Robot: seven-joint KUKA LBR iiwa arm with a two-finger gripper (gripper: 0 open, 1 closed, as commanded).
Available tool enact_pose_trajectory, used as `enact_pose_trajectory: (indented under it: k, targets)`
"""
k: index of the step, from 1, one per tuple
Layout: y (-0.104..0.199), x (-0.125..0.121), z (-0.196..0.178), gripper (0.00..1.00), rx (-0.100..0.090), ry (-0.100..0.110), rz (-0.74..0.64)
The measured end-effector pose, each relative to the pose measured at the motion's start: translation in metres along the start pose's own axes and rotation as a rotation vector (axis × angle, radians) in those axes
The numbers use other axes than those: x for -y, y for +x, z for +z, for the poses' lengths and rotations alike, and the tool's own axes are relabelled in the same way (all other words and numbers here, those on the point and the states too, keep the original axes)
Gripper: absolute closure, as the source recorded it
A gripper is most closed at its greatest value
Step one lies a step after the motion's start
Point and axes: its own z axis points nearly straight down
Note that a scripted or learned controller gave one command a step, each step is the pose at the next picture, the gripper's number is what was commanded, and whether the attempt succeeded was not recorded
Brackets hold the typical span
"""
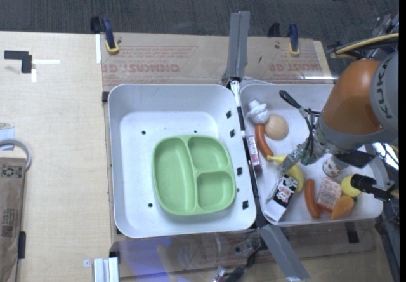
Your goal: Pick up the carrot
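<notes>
Carrot [342, 206] lies in right bin [298, 88], near-right corner, just beside a printed packet [328, 192]. Gripper [295, 161] hangs left of the carrot, over a banana [288, 166]; jaws' state: can't tell. Cardboard [171, 58] behind the bins reads "CHEMGLAS…", upside down. Green tray [193, 174] in left bin [120, 147].

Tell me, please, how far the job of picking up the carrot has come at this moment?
Nothing looks done yet: the carrot lies at the near right corner of the right bin, beside a small packet. In hand: the arm is over that bin, its gripper low near a banana, well apart from the carrot. Left: move over the carrot, close on it and lift.
</notes>
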Motion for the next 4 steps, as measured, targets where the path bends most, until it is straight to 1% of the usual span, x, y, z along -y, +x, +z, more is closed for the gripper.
enact_pose_trajectory:
  k: [1, 2, 3, 4]
  targets:
    - [-0.022, 0.074, -0.137, 1.0, 0.001, 0.0, 0.206]
    - [-0.07, 0.103, -0.253, 1.0, 0.002, 0.0, 0.2]
    - [-0.104, 0.045, -0.294, 1.0, 0.001, 0.0, 0.237]
    - [-0.122, 0.015, -0.321, 1.0, 0.001, 0.0, 0.257]
